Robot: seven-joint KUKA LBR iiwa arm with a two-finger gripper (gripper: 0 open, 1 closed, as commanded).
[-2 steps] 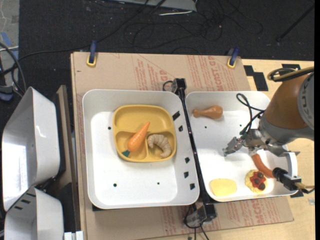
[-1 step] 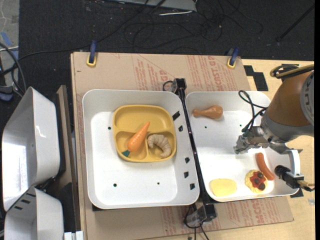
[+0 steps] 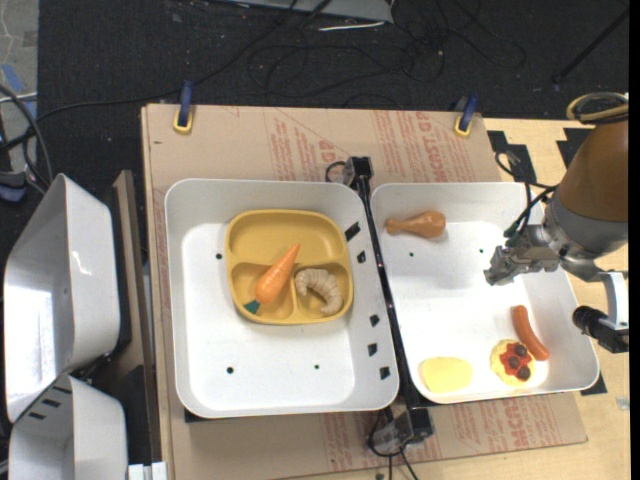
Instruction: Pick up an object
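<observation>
Gripper [image 3: 500,268] hangs low over the right bin [image 3: 470,208], toward its three o'clock side, with nothing visible between its tips; at this slant the dark tips merge into one shape, so how wide they stand I cannot tell; the nearest candidates lie around it in that bin: a sausage [image 3: 530,332] at roughly five o'clock of the gripper, near it; a small pizza-like disc [image 3: 517,362] with red and dark toppings touching or just beside the sausage's lower end; a pale yellow flat oval [image 3: 446,374] at about seven o'clock, near the bin's front wall; a drumstick [image 3: 418,225] at ten to eleven o'clock, well apart from the gripper; across in the left bin [image 3: 200,268] a yellow divided plate [image 3: 285,226] holds a carrot [image 3: 277,274] and a shrimp [image 3: 322,289], each in its own lower compartment; all these look like toy food, so I judge them light, stiff and smooth, likely to skid on the white floor rather than deform; the sausage seems the best choice, being closest and narrow enough to span; take it across its short width at mid-length, with the fingers set square to its long axis, which runs from eleven to five o'clock; the flat oval and disc offer little height to grip and would probably slip out.
</observation>
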